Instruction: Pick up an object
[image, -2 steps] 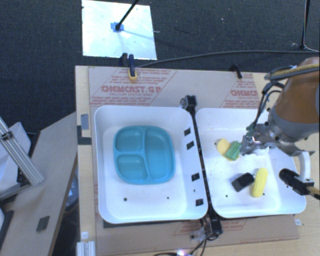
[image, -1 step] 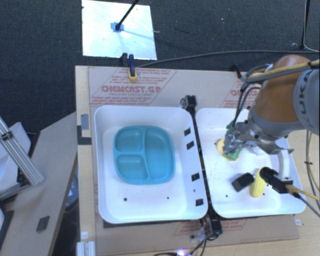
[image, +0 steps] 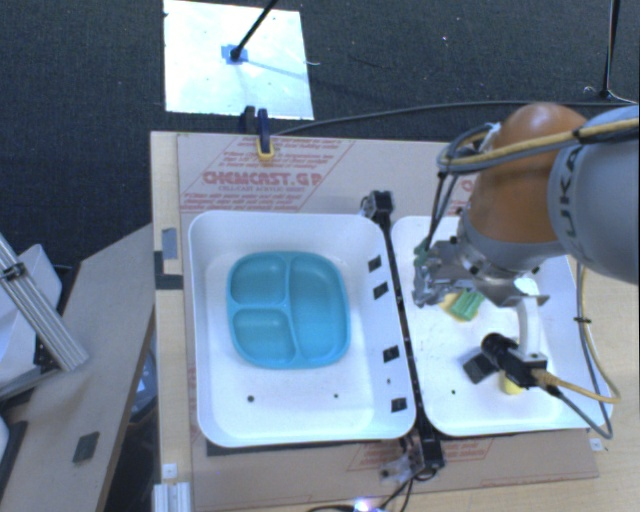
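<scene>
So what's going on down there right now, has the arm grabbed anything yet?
Gripper low over right bin, fingers unclear. Green object beside it, grasp not confirmed. Blue divided plate in left bin, untouched.

— What is sitting in the left bin (image: 215, 400)?

— A turquoise divided plate (image: 289, 308) with three compartments is lying flat near its middle, apart from the walls.

— What is lying under the bins?

— A protective-film sheet printed "CHEMCAST GP" (image: 262, 165) in red is covering the bench beneath them; a blue-and-yellow clamp (image: 263, 135) is gripping its far edge.

— Beyond that?

— A pale square panel (image: 237, 58) is resting on dark carpet (image: 80, 100).
</scene>
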